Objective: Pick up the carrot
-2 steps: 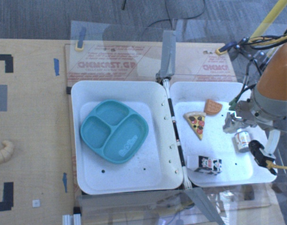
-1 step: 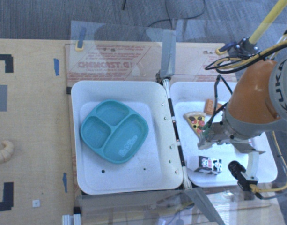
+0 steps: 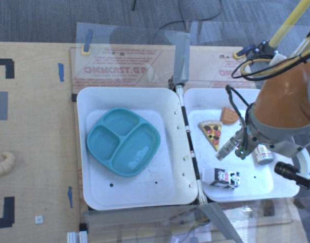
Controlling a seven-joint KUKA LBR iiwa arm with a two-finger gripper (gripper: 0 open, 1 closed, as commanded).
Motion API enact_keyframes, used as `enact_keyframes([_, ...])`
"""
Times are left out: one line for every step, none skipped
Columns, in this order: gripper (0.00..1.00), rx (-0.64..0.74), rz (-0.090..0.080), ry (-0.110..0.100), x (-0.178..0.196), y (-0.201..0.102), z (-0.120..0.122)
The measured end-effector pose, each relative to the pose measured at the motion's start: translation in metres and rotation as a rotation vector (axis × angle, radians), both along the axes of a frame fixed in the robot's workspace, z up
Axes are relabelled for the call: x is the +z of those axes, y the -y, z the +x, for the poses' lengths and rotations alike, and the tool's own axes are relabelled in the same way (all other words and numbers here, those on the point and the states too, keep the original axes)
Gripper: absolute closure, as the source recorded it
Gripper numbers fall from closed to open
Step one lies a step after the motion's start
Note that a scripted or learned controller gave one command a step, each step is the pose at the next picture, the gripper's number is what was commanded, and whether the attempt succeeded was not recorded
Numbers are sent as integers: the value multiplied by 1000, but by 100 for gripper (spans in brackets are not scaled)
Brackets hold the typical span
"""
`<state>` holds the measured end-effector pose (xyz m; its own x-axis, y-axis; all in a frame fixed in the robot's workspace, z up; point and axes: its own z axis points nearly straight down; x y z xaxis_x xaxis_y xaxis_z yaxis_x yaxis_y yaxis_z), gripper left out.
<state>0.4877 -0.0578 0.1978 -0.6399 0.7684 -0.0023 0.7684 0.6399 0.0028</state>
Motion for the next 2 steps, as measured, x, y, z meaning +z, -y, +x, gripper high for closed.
enact_keyframes([100,93,-1,1,97,54,9])
enact_keyframes([100,493,-1,1,12,14,57])
